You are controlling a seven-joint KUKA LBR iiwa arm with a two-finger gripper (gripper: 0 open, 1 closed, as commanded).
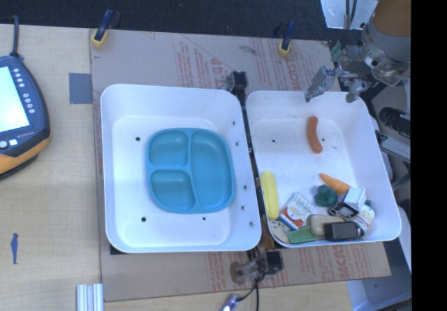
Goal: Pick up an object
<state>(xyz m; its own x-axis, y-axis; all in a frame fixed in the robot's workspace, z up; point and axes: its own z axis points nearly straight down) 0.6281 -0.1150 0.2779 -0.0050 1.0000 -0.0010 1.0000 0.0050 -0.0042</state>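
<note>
Beside right bin (380, 163) far rim: jaws (334, 87) | sausage (314, 134) nearby

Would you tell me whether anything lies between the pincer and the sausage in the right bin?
Nothing visible does. The pincer hovers over the right bin's far rim, and the sausage lies alone on bare floor, apart from the clutter in the near corner.

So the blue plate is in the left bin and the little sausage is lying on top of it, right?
Not quite. The blue plate is in the left bin, but the sausage is not on it. The camera view shows it lying by itself on the floor of the right bin.
</note>
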